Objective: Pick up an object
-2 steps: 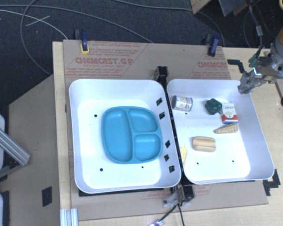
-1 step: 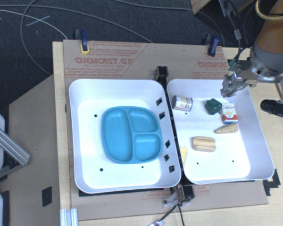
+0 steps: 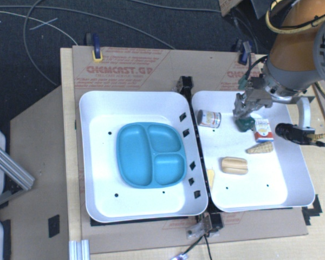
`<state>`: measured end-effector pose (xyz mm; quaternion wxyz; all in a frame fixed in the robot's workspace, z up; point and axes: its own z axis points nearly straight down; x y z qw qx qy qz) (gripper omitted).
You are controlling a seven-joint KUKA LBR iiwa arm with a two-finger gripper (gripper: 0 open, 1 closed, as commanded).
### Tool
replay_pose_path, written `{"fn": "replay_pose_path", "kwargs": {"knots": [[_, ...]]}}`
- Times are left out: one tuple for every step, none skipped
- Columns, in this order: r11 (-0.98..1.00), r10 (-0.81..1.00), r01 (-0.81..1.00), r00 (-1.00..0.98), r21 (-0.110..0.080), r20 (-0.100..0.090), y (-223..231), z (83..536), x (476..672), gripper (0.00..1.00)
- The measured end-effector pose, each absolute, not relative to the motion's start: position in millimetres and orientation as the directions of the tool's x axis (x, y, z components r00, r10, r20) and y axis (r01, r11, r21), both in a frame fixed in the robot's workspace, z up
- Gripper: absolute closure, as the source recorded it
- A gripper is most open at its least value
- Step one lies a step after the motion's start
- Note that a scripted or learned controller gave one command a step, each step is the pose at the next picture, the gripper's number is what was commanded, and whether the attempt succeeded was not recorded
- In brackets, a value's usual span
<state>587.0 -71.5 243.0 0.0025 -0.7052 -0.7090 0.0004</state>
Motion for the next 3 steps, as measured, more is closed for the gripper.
{"fn": "replay_pose_path", "kwargs": {"knots": [[0.005,1.000,1.000,-0.005,-0.004,0.003,-25.6,235.8,575.0,1.00],[0.006,1.000,1.000,-0.006,-0.003,0.003,29.0,227.3,580.4,1.00],[0.005,1.000,1.000,-0.005,-0.004,0.002,78.1,216.6,572.3,1.00]]}}
